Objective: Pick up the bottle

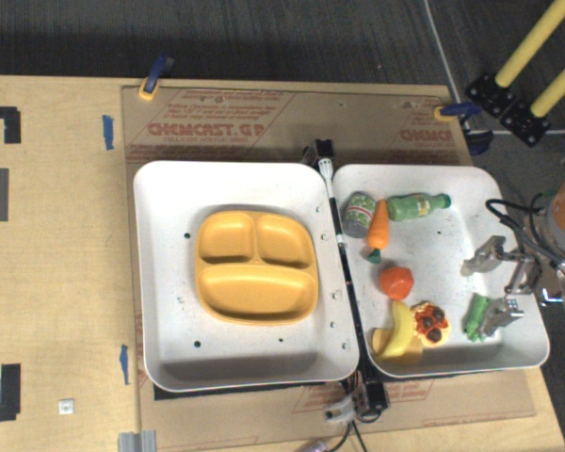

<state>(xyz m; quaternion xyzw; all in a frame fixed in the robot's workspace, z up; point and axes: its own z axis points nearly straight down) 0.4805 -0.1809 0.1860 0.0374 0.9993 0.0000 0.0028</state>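
Bottle (417,205) lies on its side, just right of the carrot (379,226).
Likely light, stiff, slick plastic; best pinched across its mid-body. Gripper (505,282), well right of the carrot, stands open, holding nothing.

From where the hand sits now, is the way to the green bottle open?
Probably yes. The hand is at the right bin's right side, and the green bottle lies on its side near the far wall, its top bare. The carrot touches its base end, so a grasp nearer the cap looks safer.
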